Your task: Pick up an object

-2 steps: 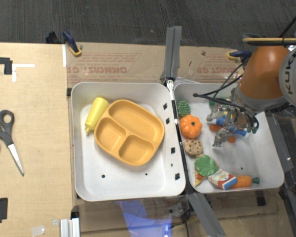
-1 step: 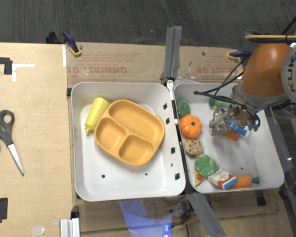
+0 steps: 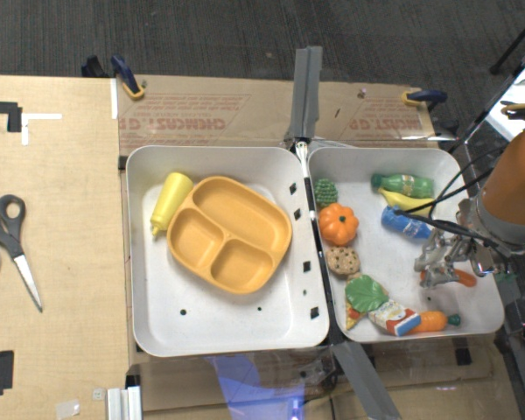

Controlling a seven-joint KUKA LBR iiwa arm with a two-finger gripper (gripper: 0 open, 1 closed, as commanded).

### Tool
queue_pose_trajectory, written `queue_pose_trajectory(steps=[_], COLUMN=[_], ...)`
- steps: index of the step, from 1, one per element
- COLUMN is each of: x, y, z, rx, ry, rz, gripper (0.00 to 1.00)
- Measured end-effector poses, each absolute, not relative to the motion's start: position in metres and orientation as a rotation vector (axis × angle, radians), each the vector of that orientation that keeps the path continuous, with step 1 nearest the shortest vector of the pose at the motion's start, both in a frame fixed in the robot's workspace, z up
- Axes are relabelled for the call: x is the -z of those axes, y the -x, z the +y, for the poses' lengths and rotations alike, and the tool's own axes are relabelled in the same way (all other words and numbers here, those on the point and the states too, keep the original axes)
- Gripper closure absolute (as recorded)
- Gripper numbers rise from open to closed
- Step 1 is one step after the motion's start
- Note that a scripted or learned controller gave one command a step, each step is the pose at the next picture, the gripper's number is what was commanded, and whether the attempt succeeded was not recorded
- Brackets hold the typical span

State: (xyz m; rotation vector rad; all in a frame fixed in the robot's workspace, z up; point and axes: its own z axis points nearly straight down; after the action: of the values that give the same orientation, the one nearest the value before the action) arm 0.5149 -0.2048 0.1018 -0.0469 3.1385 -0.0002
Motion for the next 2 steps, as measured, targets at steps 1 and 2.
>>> queue_pose_trajectory(steps=[1, 2], x=[-0.102, -0.095], y=[-0.515, -0.495], z=[-0.204, -0.219], rx=[0.000, 0.003], ry=[0.048, -0.163], rz=[3.138, 3.127], gripper=[0.00, 0.00])
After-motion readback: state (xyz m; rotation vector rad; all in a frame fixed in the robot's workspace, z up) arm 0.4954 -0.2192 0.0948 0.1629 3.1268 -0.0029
